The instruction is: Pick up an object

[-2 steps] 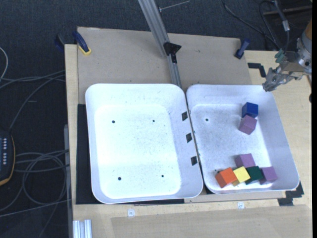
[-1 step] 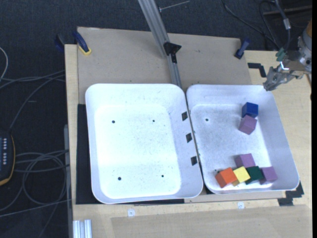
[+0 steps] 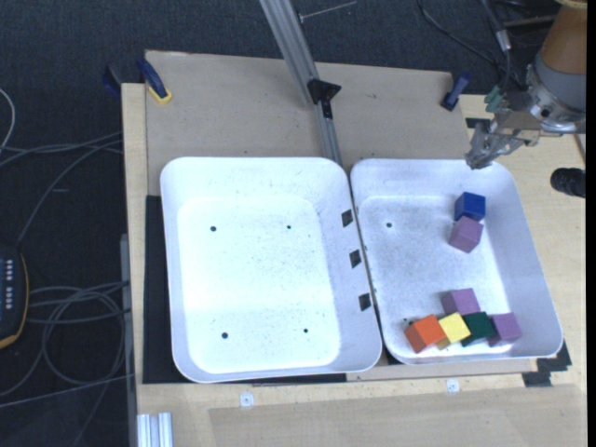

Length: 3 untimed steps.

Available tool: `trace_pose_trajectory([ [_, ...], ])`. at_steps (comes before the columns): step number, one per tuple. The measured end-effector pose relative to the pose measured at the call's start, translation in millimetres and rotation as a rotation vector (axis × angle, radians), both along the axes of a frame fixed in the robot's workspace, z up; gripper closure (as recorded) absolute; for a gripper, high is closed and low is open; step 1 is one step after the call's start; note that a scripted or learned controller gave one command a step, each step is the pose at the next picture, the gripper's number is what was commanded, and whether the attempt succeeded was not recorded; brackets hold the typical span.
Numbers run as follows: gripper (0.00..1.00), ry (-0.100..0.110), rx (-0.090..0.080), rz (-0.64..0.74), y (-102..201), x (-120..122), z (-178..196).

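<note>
Your nearest candidates are the blue cube (image 3: 470,204) and the purple cube (image 3: 465,235), touching each other in the upper right of the right bin (image 3: 410,186), blue just above purple. The gripper (image 3: 483,155) hangs over that bin's upper right rim, up and right of the blue cube, apart from it, and nothing sits between its tips; they look drawn close together, though at this slant you can't be sure. To take the blue cube cleanly, you'd want the tips spread wide first, centred over it, then brought straight down, with the closing line turned so a finger doesn't wedge into the seam against the purple one. The wall is near on the right, so watch for a clip there. Lower right of the frame holds a tighter cluster along the bin's near wall: an orange block (image 3: 426,331), a yellow block (image 3: 454,327), a green block (image 3: 479,327), with a lilac block (image 3: 461,301) behind and another purple block (image 3: 506,326) at the end, all packed touching, a harder pick by my reckoning. The left bin (image 3: 186,277) shows bare white floor with a few dark dots.
</note>
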<state>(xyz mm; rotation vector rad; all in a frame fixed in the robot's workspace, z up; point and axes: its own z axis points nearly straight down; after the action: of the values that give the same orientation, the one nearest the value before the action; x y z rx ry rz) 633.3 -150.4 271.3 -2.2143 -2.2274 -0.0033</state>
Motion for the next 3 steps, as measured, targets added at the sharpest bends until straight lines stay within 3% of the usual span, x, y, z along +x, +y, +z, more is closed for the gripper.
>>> trace_pose_trajectory([
  [2, 1.0, -0.002, 0.0, 0.001, 102, 19, 0],
  [3, 1.0, 0.003, 0.0, 0.001, 157, 18, -14],
])
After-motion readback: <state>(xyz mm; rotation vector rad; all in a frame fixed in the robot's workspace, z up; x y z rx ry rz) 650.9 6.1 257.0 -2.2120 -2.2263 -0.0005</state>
